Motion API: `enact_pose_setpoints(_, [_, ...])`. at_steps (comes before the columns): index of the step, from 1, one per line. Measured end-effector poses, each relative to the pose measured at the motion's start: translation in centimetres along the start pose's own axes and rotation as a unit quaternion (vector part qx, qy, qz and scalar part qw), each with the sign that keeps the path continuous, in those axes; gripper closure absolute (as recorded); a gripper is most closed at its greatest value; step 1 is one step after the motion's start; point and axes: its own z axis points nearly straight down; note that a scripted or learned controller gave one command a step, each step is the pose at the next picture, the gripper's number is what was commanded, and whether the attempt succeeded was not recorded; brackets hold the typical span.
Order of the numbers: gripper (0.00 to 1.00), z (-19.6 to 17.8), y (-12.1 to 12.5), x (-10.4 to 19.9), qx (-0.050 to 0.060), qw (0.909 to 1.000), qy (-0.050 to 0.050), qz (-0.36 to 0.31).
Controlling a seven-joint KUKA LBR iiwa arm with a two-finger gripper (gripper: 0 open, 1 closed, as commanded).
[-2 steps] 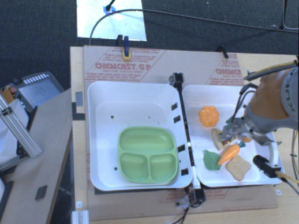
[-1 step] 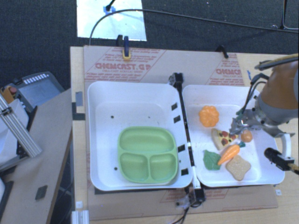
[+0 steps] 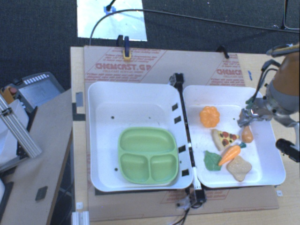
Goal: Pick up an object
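Observation:
The right bin holds several toy foods: an orange pumpkin, a pizza slice, a carrot, a green leaf, a tan bread slice and a small brown oval piece. My gripper hangs over the right side of this bin, just above the brown oval piece and to the right of the pumpkin. The arm's grey and orange wrist stands behind it at the right edge.
The left bin carries a green divided plate. A black clip strip runs between the two bins. A side table with a tablet stands at the left.

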Motion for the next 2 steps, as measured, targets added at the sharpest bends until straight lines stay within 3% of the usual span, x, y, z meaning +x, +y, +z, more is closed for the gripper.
enact_pose_setpoints(1, [1.00,-4.2,0.2,0.0,-0.001,1.0000,0.000,0.000])
enact_pose_setpoints(2, [1.00,-2.7,0.4,5.0,0.001,1.0000,0.001,-0.002])
